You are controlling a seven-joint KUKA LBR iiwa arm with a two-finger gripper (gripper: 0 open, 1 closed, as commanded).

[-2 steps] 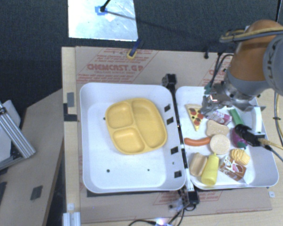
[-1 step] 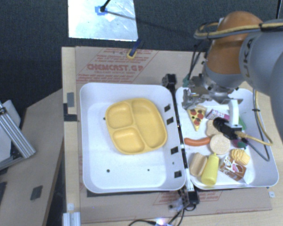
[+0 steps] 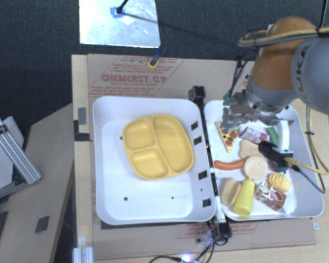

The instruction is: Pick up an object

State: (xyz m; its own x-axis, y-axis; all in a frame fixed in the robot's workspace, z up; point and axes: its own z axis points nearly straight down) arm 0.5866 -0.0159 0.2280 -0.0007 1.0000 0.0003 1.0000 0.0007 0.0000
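The cardboard sheet (image 3: 134, 76) under both bins carries red print that reads roughly "CHEMCAST GP"; the smaller lines below it are too fine to read. A toy pizza slice (image 3: 227, 137), a yellow wedge with red spots and its point towards the near edge, lies flat in the upper left part of the right bin (image 3: 312, 201), close to the wall it shares with the left bin (image 3: 107, 201). The tool (image 3: 228, 124) hangs just above the slice's wide end, and I cannot tell whether it is released or clenched. The grey arm (image 3: 285, 59) bends in from the upper right, its orange band above the wrist. Nearer the front lie a sausage (image 3: 229, 164), a round cracker (image 3: 256, 167) and a yellow bottle (image 3: 244, 197). The left bin holds a yellow compartment tray (image 3: 156, 146).
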